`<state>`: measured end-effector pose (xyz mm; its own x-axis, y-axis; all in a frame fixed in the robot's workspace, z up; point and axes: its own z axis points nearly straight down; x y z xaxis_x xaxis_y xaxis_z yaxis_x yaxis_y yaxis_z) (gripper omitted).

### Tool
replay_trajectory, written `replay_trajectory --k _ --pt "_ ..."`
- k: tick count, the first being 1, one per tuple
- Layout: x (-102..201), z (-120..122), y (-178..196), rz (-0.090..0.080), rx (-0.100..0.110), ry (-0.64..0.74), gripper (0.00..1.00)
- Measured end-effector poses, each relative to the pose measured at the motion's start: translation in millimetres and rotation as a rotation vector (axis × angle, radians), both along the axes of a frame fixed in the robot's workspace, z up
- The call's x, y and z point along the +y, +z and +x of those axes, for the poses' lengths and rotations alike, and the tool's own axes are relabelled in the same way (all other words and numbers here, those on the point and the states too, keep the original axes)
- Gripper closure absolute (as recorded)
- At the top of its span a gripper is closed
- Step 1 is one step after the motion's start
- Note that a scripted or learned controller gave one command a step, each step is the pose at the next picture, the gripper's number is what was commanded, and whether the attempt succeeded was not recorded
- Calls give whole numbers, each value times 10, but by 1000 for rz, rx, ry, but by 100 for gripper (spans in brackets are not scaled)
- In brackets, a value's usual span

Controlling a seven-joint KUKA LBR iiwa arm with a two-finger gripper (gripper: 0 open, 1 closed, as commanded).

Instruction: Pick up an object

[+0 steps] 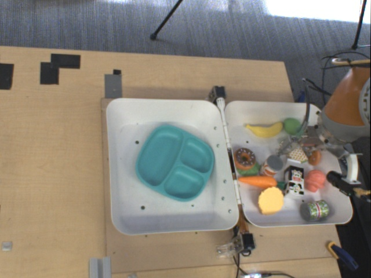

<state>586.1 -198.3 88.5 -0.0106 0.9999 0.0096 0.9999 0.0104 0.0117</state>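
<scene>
The right bin (342, 216) holds several toy foods. A yellow banana (264, 130) and a green ball (292, 125) lie at its far side. A chocolate donut (245, 158) and an orange carrot (258, 181) sit by the left wall. A yellow wedge (271, 201), a black-and-white carton (295, 180), a pink piece (316, 180) and a green-labelled can (315, 210) lie toward the front. My gripper (298, 148) hangs low over the bin's middle, just above a tan waffle-like piece (298, 154), with the orange-banded arm (346, 100) behind it.
The left bin (119, 155) carries a teal divided plate (175, 161). A metal divider (227, 149) runs between the two bins. Bare wooden bench (52, 172) spreads to the left. A tripod leg (174, 10) stands on the floor behind.
</scene>
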Motion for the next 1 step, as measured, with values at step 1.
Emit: replay_trajectory --k 1 --pt "-43 -9 96 -10 0 -1 100"
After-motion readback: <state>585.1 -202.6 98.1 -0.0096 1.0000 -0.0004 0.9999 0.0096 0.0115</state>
